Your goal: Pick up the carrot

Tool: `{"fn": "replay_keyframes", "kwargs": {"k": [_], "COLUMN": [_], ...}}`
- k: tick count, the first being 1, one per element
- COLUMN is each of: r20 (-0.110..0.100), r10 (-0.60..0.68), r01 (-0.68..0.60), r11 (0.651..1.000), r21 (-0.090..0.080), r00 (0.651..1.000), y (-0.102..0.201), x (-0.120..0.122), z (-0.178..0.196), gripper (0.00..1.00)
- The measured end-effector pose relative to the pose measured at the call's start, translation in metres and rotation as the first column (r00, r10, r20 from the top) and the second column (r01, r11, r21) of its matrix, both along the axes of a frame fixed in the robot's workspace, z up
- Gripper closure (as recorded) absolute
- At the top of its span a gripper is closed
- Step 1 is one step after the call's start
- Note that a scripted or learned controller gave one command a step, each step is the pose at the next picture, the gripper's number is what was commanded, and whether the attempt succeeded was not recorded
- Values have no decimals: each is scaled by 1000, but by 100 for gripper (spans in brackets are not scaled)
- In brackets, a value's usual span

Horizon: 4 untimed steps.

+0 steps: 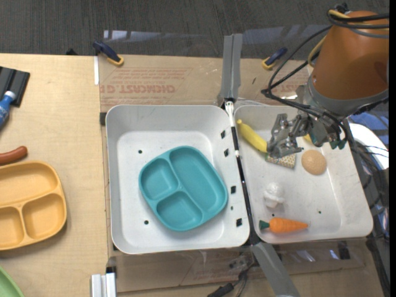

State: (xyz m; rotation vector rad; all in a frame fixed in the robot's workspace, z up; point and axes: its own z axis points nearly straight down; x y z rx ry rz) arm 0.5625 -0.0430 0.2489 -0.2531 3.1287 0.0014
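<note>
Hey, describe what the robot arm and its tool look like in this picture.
The arm shows as a bulky rounded orange section with a grey part beneath it. Black cables loop from its top and side, some running down toward the wrist. The tool is small, grey and metallic, with dark fittings and a bit of teal beside it.

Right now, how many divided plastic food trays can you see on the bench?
2. A teal three-compartment plastic tray lies in the left white bin. A yellow-orange three-compartment plastic tray sits on the wooden bench at the far left, partly cut off by the picture's edge.
</note>
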Motion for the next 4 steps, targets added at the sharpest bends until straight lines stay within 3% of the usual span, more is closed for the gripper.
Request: {"fn": "replay_keyframes", "kwargs": {"k": [1, 2, 3, 4], "r20": [0, 2, 1, 0], "r10": [531, 842, 729, 852], "r01": [-531, -842, -729, -852], "r11": [848, 540, 684, 524], "r21": [0, -1, -1, 0], "r00": [848, 540, 684, 524], "y": [6, 10, -61, 5], "x": [-5, 12, -4, -7], "z": [-20, -29, -36, -57], "gripper": [100, 100, 100, 100]}}
